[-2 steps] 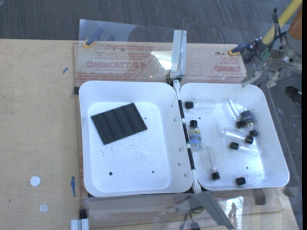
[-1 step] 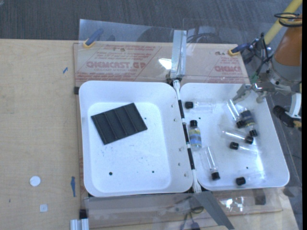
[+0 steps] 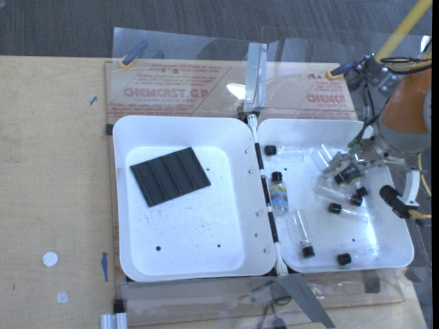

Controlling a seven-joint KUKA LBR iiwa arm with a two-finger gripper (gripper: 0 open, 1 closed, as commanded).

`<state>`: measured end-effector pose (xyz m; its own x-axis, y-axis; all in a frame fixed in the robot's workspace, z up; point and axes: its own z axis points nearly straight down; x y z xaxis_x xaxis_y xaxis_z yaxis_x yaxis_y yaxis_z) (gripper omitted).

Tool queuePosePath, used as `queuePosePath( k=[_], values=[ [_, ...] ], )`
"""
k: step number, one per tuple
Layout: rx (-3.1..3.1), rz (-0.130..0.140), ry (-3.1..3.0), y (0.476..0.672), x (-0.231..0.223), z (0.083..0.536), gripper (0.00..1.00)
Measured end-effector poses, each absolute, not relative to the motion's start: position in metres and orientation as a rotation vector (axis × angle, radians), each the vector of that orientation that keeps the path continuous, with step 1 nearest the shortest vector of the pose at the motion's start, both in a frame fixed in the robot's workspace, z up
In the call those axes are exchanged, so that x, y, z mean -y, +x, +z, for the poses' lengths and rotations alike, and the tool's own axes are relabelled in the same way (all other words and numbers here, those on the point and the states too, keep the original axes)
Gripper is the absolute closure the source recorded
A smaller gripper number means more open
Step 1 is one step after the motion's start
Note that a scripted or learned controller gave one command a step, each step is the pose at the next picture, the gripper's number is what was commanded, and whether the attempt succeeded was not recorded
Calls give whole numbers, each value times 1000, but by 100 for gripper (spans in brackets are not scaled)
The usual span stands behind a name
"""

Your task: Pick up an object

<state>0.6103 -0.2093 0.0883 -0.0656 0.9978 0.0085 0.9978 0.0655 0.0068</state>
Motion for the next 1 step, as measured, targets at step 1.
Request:
queuePosePath(
  k=[1],
  values=[
    [2295,-18,-2149,611,210,99,100]
  ],
)
